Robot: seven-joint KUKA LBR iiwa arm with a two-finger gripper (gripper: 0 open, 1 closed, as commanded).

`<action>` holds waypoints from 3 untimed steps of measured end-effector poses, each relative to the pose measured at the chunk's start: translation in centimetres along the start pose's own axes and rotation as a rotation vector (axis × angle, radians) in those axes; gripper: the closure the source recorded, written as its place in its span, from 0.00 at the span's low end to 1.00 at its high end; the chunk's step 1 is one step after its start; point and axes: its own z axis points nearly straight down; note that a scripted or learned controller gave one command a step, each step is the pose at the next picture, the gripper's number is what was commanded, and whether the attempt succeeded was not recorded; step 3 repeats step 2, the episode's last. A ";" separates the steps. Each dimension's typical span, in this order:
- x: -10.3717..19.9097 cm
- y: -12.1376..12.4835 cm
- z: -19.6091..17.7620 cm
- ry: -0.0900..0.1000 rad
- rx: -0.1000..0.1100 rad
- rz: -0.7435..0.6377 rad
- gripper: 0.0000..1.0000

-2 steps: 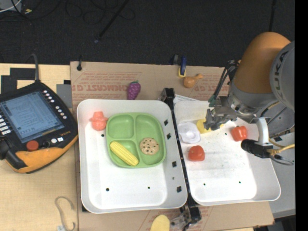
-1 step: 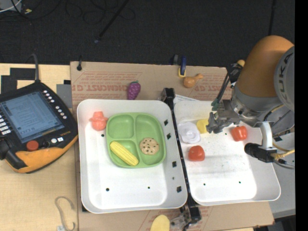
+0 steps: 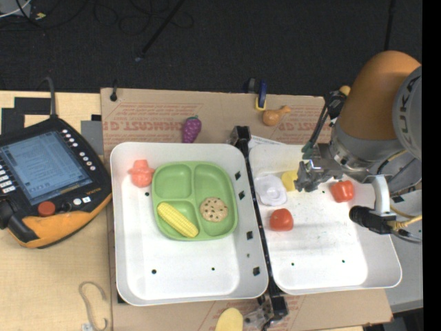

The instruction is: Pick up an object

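Observation:
The right bin (image 3: 344,267) holds a red tomato-like toy (image 3: 280,219), a white round piece (image 3: 271,190), a small yellow piece (image 3: 289,181) and a red pepper-like toy (image 3: 342,190). My gripper (image 3: 306,178) hangs low over the bin's back part. It is just right of the yellow piece and left of the red pepper-like toy. Its dark body hides what lies directly under it.
The left bin (image 3: 179,274) holds a green divided plate (image 3: 195,179) with a corn cob (image 3: 178,219) and a cookie (image 3: 214,209), plus a pink toy (image 3: 141,173). Purple grapes (image 3: 191,128) and a tan pear (image 3: 275,116) lie behind the bins. A teach pendant (image 3: 48,178) sits far left.

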 end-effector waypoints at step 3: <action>0.2 0.7 0.7 0.000 0.000 0.000 1.00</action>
